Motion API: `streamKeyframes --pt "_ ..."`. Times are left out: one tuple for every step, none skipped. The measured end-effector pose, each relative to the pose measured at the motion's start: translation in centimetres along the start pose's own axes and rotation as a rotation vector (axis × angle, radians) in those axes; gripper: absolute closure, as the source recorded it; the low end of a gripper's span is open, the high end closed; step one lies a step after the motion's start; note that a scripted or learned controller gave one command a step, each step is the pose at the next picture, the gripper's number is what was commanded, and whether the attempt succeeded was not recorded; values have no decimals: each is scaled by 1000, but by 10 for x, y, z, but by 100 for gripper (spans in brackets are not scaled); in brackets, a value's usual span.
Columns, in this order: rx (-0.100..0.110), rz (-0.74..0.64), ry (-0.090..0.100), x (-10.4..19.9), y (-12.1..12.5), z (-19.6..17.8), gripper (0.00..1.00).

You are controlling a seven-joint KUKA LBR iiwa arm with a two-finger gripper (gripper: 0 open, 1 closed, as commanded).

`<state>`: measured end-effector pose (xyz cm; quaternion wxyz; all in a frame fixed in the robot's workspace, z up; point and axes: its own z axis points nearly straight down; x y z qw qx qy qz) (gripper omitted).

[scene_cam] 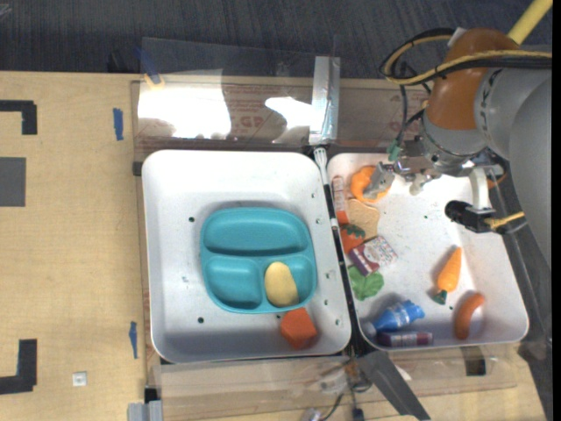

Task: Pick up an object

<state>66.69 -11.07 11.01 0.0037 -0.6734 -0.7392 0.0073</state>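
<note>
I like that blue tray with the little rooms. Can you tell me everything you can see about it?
The tray is teal and looks like smooth plastic, with rounded corners and three sunken compartments: one long one on top, two smaller below. It lies flat in the left bin, slightly turned. A yellow potato sits in its lower right compartment. An orange block lies just beside its lower edge.

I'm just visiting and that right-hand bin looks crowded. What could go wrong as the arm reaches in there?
The gripper hovers at the right bin's far left corner, over an orange object that lies close to the wall, so it might bump the wall. Packets and other items lie bunched together just below, so a grab could nudge or catch the wrong one.
</note>
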Motion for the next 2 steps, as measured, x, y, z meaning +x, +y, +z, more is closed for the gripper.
streamKeyframes --pt "-4 -60 -6 0 1 0 0" --pt "-28 -141 -2 -35 -11 -178 0"
